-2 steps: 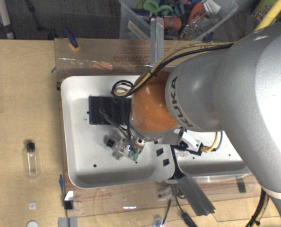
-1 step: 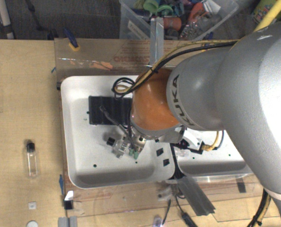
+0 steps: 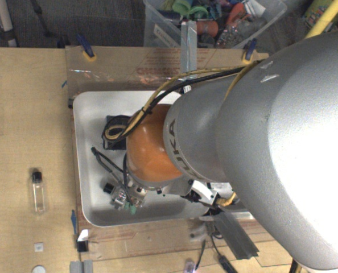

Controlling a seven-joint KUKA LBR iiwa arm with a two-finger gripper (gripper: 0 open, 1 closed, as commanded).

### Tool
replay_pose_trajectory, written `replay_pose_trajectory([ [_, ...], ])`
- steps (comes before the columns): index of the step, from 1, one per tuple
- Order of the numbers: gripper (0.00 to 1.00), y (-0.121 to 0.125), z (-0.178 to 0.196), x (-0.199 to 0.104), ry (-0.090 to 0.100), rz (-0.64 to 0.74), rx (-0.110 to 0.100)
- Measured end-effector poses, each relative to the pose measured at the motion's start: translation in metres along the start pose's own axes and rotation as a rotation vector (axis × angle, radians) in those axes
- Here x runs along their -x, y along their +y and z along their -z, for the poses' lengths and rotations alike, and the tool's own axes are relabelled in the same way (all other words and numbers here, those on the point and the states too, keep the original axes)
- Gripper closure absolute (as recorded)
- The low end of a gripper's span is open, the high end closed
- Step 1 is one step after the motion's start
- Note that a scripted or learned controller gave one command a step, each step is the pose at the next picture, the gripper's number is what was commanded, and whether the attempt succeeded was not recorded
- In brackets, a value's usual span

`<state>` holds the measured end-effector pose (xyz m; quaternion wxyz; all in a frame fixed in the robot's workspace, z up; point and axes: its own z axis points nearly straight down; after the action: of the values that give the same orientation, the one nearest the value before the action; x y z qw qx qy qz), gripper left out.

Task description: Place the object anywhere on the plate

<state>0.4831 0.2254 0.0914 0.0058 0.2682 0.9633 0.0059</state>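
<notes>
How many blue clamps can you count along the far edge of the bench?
2. One blue clamp sits at the far left corner of the clear sheet; the other blue clamp sits further right, beside the arm. The arm may hide more.

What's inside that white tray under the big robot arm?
The white bin shows bare floor at its left, with the gripper reaching low inside. The arm covers everything else, so any plate or object there is hidden.

Glossy white bin (image 3: 89, 152), matt wooden bench (image 3: 21, 124)
</notes>
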Motion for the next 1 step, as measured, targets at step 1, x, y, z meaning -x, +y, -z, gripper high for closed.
replay_pose_trajectory([
  [1, 1.00, 0.0188, 0.0320, 0.0325, 0.004, -0.531, -0.017],
])
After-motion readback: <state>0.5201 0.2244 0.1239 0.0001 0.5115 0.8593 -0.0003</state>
